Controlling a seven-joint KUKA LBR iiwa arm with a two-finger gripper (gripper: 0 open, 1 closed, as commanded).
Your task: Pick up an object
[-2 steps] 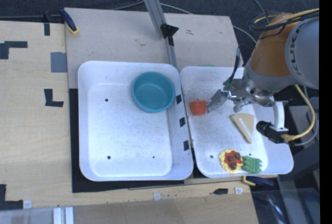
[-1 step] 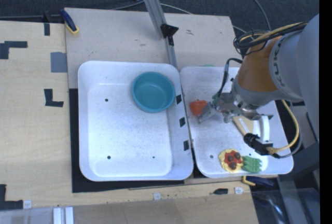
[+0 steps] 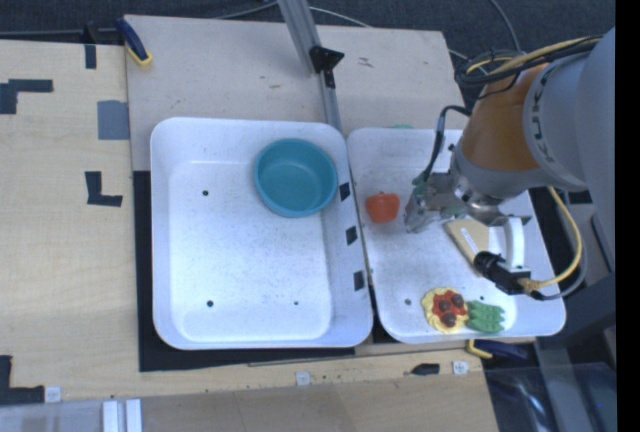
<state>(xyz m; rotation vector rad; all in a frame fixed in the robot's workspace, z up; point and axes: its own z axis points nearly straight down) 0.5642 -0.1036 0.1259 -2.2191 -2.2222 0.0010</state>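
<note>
A small orange-red object (image 3: 381,208) lies in the right bin (image 3: 400,300), close to its left wall. My gripper (image 3: 418,212) hangs just to the right of it, low over the bin floor. Near the right bin's front edge sits a yellow, red and green toy (image 3: 462,311). A pale tan flat piece (image 3: 466,240) lies partly under the arm's wrist. A teal bowl (image 3: 295,177) stands in the left bin (image 3: 200,260), at its back right.
A grey metal pole (image 3: 300,15) slants down from the top to the gap between the two bins. Cables (image 3: 560,260) loop around the wrist on the right. The arm's orange band (image 3: 500,130) covers the right bin's back corner.
</note>
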